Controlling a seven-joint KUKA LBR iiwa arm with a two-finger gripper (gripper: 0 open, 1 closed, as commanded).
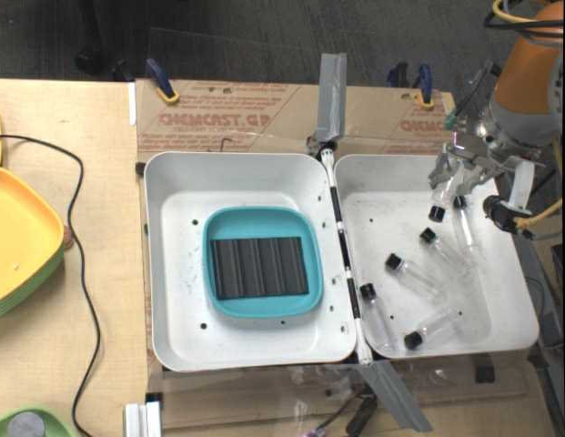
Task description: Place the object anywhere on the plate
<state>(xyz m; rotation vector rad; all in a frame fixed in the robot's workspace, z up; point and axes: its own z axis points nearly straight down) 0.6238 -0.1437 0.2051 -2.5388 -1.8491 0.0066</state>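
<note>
A teal plate [261,264] with a dark ribbed middle lies in the left bin [173,244]. Several clear vials with black caps lie scattered in the right bin [509,326], among them one near the middle [411,276] and one near the front [431,328]. My gripper [457,182] hangs over the far part of the right bin, well to the right of the plate. One vial [438,203] sits just below it, black cap down and tilted. Whether that vial is gripped or only rests under the gripper is hidden.
A metal divider [341,235] separates the two bins. Cardboard [227,116] stands behind them, held by clamps. Yellow and green dishes [18,239] and a black cable [77,244] lie on the wooden bench at the left.
</note>
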